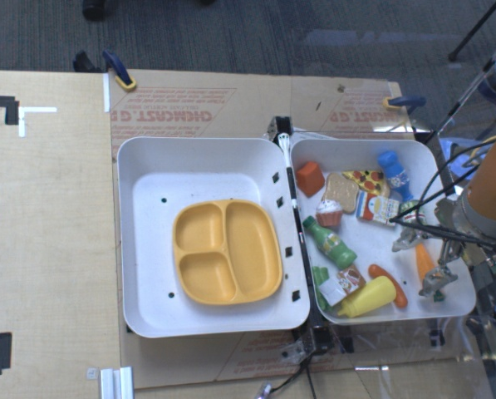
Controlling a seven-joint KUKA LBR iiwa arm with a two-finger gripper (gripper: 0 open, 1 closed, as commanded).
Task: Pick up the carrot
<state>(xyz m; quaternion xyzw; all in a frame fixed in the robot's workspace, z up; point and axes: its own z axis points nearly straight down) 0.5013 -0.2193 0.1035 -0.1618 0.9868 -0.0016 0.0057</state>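
Your pincer [427,264] looks spread astride the carrot [424,260] in the right bin [447,307], so closing off-centre could squirt it sideways.

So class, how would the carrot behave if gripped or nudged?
The carrot looks like a small moulded toy, so probably stiff and light. Its tapered, rounded shape could roll or slip. It lies near the bin wall, which may stop it.
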